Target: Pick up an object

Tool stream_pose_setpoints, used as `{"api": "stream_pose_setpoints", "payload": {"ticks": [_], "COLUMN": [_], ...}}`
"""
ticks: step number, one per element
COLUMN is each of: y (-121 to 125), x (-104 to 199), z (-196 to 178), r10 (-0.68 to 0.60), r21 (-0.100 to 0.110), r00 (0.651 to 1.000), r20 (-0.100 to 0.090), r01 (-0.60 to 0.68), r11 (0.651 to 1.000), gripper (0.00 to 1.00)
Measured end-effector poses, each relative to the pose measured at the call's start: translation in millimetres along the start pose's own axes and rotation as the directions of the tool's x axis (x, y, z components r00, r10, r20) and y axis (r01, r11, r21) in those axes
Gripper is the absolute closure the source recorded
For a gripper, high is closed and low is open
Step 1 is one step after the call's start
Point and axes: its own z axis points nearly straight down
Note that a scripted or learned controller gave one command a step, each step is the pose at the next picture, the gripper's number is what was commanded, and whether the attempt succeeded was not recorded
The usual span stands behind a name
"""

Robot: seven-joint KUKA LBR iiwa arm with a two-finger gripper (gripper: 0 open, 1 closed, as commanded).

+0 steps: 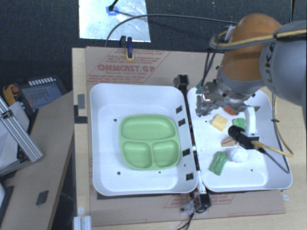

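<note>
no object is lifted yet, so you are at the approach step. the likeliest target is the yellow block (pixel 219 122), lying in the far half of the right bin (pixel 271 178), near its left wall. nearer the front edge of that bin sit an orange wedge (pixel 227 141), a white ball (pixel 238 155) and a green ribbed piece (pixel 218 163), the ball and the green piece close together. the gripper (pixel 205 107) hangs low over the bin's far left corner, just beside the yellow block on its far-left side. it is blurred against the wrist, so you cannot tell whether it is spread or pressed together, and nothing shows pinched in it. the next move, as i judge it, calls for a short shift toward the block, a descent straddling it, then a close and lift. watch the bin wall beside it. the left bin (pixel 105 104) carries only a green divided tray (pixel 148 140) at its middle, and both bins rest on the desk (pixel 53 128).
</note>
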Motion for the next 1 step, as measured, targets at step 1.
{"api": "stream_pose_setpoints", "payload": {"ticks": [1], "y": [-17.4], "x": [47.2], "z": [15.9], "r10": [0.001], "r21": [0.0], "r00": [1.0], "r20": [0.001], "r01": [-0.001], "r11": [1.0], "gripper": [1.0]}}
